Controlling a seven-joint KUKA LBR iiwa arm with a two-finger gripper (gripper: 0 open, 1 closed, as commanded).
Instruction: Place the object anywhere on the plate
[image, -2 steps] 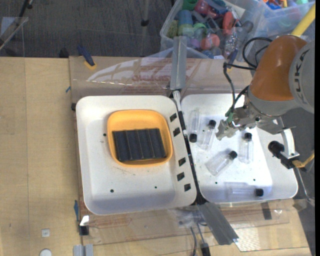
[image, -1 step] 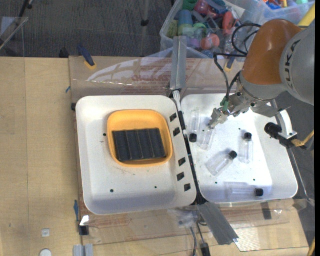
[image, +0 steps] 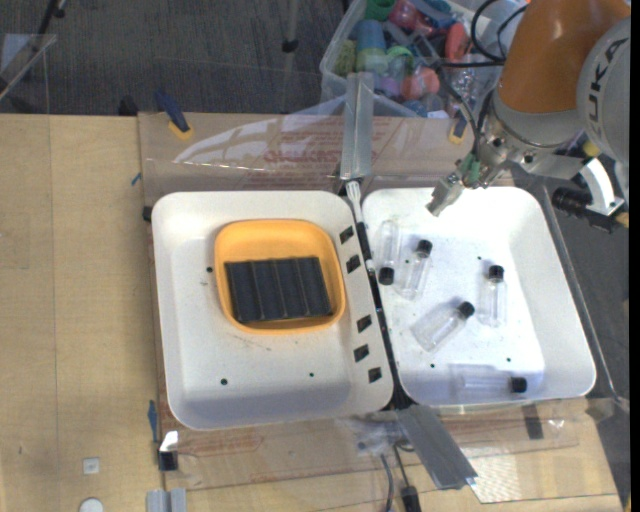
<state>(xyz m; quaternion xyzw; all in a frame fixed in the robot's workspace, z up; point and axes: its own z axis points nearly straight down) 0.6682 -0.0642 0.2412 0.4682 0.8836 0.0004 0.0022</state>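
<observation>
- Orange plate (image: 275, 232) sits in the middle of the left bin (image: 190, 370), on the pale wooden surface (image: 60, 250).
- Black ribbed block (image: 278, 288) lies flat on the plate, inside its rim.
- Five clear vials (image: 440, 322) with black caps lie scattered in the right bin (image: 540, 330): two near its 9 o'clock wall, one at the centre, one toward 3 o'clock, and one at 5 o'clock against the near rim.
- Grey arm (image: 545, 60) with its orange band comes in from 1 o'clock.
- Its tool (image: 441, 200) hangs over the right bin's 12 o'clock edge, well apart from the plate and clear of the vials.
- I cannot tell whether the tool is apart or together.
</observation>
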